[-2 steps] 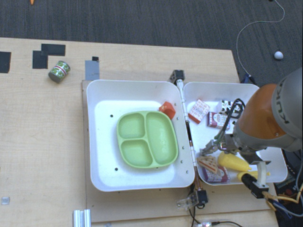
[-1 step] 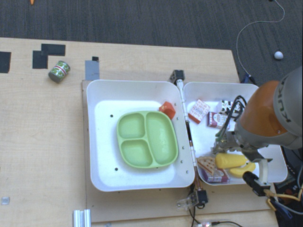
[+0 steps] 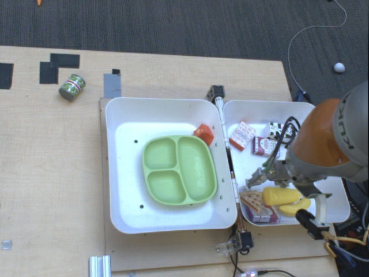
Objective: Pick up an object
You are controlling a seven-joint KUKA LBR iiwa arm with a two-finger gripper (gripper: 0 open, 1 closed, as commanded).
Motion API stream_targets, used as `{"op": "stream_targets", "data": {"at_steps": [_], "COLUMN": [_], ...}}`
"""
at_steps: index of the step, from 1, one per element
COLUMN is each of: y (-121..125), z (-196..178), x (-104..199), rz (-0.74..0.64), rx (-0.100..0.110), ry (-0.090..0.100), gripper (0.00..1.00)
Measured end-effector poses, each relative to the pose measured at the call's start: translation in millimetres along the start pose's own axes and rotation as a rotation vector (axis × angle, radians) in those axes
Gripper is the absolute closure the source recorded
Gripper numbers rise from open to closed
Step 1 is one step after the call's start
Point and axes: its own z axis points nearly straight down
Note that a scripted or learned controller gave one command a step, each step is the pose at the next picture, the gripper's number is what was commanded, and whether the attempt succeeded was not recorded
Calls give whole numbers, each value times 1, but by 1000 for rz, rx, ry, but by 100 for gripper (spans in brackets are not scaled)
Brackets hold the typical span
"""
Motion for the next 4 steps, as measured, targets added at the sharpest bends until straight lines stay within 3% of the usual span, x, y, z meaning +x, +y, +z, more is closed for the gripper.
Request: {"op": "stream_targets", "data": {"at_steps": [4], "y": [-3], "z": [11], "x": [4], "rz": [3], "rx": [6], "ry": [-1], "gripper": [0]}}
